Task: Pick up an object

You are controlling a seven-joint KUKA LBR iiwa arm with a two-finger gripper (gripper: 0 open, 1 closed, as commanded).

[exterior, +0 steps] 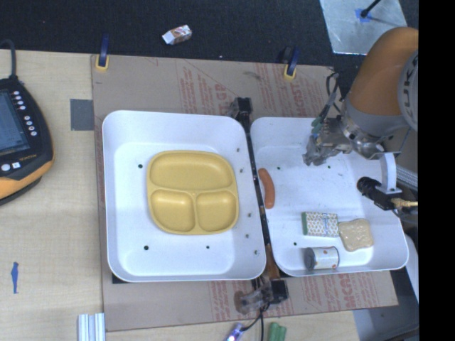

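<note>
While the arm is reaching in from the right, the candidate objects are lying as follows, taken from left to right. The left bin (117,190) is holding a yellow divided plate (192,191), lying flat near its middle; it is judged stiff, smooth and wide, so a hold on its rim would be needed, and a two-finger hold there is likely to slip. The right bin (291,137) is holding the smaller items. A sausage (267,187) is lying lengthwise just beside the bin's left wall; it is probably a light toy and slightly yielding, best taken across its narrow middle, though the wall is crowding one side. Near the front edge, a small can (321,258) is lying on its side; it is judged rigid, light and prone to rolling, so the hold should be spanning its round body. Just behind it, a patterned sponge-like block (320,223) is lying flat, soft and easy to pinch across its short sides. A beige lump (355,234) is touching that block on the right; its stiffness cannot be judged. The claw (318,153) is hanging over bare bin floor at the back, well apart from all items; whether it is released or clenched cannot be told.
</note>
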